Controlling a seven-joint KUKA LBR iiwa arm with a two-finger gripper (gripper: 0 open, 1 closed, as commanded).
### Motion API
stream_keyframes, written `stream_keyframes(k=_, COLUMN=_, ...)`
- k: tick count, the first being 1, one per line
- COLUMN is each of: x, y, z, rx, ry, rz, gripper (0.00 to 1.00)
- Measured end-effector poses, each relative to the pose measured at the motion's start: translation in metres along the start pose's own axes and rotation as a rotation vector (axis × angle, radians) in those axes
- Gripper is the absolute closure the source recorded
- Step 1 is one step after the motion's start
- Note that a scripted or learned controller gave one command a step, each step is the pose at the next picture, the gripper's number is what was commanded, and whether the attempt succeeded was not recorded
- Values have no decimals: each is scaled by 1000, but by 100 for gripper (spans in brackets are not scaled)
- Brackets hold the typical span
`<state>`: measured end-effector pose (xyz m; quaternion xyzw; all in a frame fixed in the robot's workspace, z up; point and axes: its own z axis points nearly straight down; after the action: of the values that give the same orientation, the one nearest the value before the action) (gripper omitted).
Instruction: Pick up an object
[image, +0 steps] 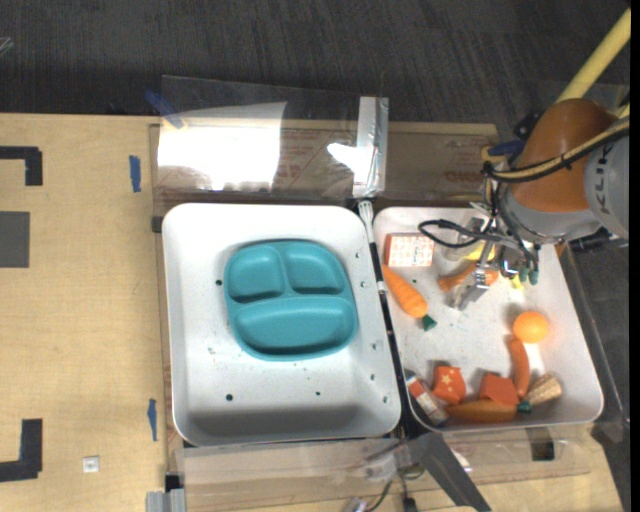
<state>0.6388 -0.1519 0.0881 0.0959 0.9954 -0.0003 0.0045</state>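
Carrot (407, 294) lying loose in right bin (585, 345), just left of claw (470, 287). Claw's grip impossible to tell, poised low, probably for a grab.

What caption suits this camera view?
Pincer low over the right bin of toy food, near a carrot; teal tray in the left bin.

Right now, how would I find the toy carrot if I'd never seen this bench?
Look in the right-hand white bin. By its left wall, below a small printed box, lies the toy carrot: a long orange cone with a green tip, unlike the round orange ball opposite.
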Motion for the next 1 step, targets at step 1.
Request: stream_keyframes(k=1, x=-4, y=2, z=-15, rx=0, ry=-15, rz=-3, gripper=100)
